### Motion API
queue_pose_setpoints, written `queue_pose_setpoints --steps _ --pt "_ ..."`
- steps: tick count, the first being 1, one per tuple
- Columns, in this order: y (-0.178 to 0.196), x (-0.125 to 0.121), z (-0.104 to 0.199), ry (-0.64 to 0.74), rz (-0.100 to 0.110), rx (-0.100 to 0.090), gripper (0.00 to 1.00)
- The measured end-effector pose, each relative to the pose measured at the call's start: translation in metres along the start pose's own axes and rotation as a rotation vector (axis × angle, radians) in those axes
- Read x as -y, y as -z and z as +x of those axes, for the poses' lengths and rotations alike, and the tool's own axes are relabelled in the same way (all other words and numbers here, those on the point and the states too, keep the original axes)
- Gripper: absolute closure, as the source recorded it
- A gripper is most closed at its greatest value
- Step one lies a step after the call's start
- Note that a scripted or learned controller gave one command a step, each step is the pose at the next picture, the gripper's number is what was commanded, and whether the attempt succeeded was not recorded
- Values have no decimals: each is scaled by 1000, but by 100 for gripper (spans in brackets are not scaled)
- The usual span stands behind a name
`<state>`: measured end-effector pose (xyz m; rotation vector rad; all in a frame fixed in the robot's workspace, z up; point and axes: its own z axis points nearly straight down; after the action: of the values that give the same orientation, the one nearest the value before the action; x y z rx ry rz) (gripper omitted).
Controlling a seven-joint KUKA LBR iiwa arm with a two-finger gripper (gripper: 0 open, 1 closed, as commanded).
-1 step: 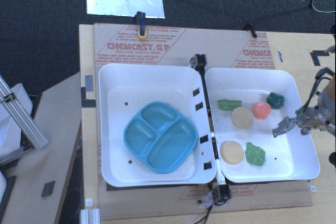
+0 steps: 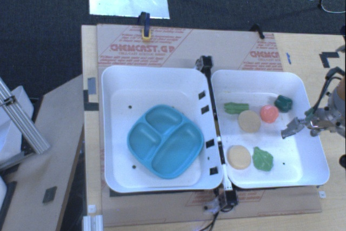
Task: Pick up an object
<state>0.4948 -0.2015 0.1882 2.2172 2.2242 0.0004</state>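
2 bins (image 2: pixel 157 76); arm cut off right; pincer (image 2: pixel 289 131) fingers blurred, unclear.

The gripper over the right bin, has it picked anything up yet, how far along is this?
Nothing looks done yet. The gripper is inside the right bin, near its right side, with nothing visible between its fingers. Every piece there lies on the bin floor: the pink ball, dark green piece, two tan discs and two green pieces. The whole pick remains: close on one and lift.
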Motion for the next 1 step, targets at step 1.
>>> queue_pose_setpoints --steps 1 --pt "-49 -7 8 1 3 -2 0"
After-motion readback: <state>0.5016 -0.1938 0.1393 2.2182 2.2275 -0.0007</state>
